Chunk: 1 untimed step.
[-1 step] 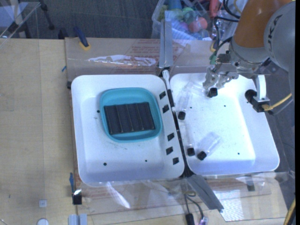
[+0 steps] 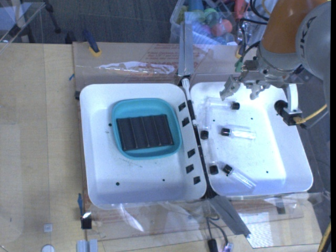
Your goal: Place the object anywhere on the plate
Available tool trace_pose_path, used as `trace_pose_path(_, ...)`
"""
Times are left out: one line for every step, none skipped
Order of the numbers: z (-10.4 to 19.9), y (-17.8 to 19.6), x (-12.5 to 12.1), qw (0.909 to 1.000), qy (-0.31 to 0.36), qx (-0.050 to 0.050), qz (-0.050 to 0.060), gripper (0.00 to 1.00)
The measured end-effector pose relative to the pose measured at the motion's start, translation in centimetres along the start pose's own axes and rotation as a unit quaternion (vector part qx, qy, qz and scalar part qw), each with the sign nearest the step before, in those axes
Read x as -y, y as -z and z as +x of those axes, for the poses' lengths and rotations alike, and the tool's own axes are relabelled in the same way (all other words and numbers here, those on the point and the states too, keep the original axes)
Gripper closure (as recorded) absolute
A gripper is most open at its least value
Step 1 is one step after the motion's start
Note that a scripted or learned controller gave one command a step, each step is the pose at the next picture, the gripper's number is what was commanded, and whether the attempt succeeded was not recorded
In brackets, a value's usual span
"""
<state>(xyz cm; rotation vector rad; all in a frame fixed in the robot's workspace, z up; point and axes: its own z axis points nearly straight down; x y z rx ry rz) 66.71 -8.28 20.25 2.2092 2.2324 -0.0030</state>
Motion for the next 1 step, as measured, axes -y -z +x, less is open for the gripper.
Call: trace_pose_path(-5.38, 5.34, 0.07, 0.9998, 0.019, 0.000, -0.002, 0.00)
